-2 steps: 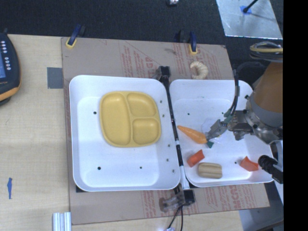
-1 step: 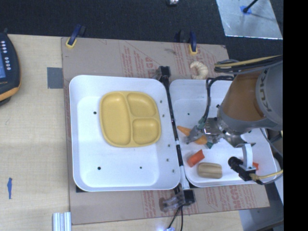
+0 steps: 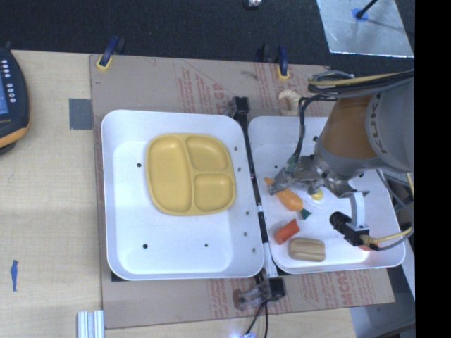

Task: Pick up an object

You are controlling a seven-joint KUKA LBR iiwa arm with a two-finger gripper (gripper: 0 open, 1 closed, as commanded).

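arm: grey, orange band above the wrist, reaching in from the right over the right bin.
gripper: low over the left half of the right bin, metal tip aimed toward the wall shared with the left bin.
grip state: cannot tell — open or closed not readable from this angle.
right bin: white, shallow, holding the small loose items.
orange piece: rounded, carrot-coloured, just below the gripper tip in the view; touching it or not, unclear.
red piece: small wedge near the bin's left wall, in front of the orange piece and apart from it.
tan block: rounded loaf shape, flat by the near wall, just beside the red piece.
yellow bit: tiny, close under the wrist, too small to name.
green bit: tiny, between the orange piece and the tan block.
left bin: white, side by side with the right one.
yellow plate: three compartments, flat in the upper middle of the left bin — well apart from the gripper.
cardboard sheet: brown, under both bins.
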